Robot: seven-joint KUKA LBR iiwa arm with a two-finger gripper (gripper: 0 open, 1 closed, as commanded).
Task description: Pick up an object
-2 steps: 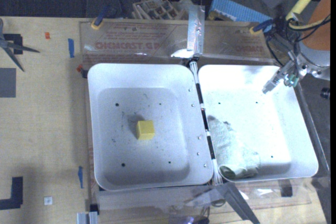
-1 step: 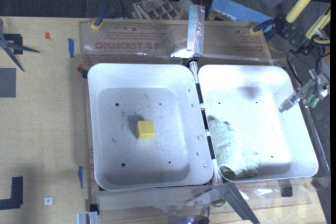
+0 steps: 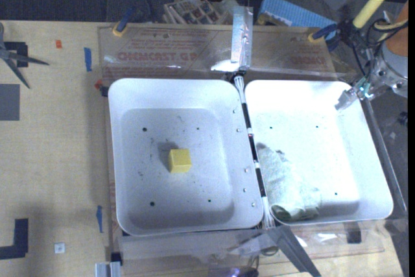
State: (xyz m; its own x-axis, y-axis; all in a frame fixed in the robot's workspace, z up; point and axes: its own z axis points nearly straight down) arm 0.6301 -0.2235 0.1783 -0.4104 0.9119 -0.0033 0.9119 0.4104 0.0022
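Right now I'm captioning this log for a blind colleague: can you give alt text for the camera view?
A yellow block lies in the left white bin, and a rolled whitish cloth lies along the right bin's left side. The arm's pincer hangs over the right bin's far right corner.

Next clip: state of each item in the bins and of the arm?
Yellow block: resting flat in the left bin, untouched.
Rolled towel: lying along the right bin's left wall, partly rolled.
Gripper: over the right bin's far right corner, holding nothing visible.
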